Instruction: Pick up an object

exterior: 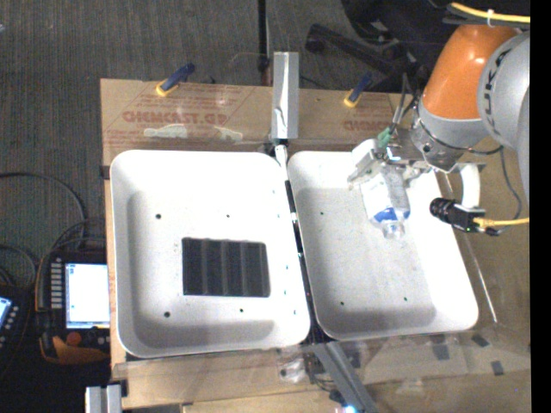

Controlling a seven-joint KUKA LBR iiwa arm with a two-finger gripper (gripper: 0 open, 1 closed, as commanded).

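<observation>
Over at the far left of the camera view, you had a handheld pendant (pixel 76 304) lying on the dark carpet (pixel 52 76), its small screen lit, with cables looping beside it. Moving right, the left bin (pixel 138 231) held a dark ribbed tray (pixel 225 268) lying flat near its middle, well apart from the arm. Behind both bins sat a brown board (pixel 172 114) pinned by a blue and yellow clamp (pixel 175 78) on the left and another clamp (pixel 357 90) further right, with a pale upright post (pixel 285 93) rising between the bins. In the right bin (pixel 387 308), toward its back edge, a clear plastic bottle (pixel 386 203) with a blue cap end pointing toward you hung under the gripper (pixel 387 166), which looked clenched on the bottle's upper end, and a soft shadow on the bin floor suggested it was lifted. I judged the pick to be in its lifting stage. To do it well, you would have wanted a slow, straight rise, since a smooth bottle gripped near one end can swing or slip out. The grey arm (pixel 516 93) with its orange band (pixel 461 67) filled the upper right, a black cable fitting (pixel 448 211) and a yellow lead beside it, and a chair base (pixel 370 33) stood on the floor behind the bench.
</observation>
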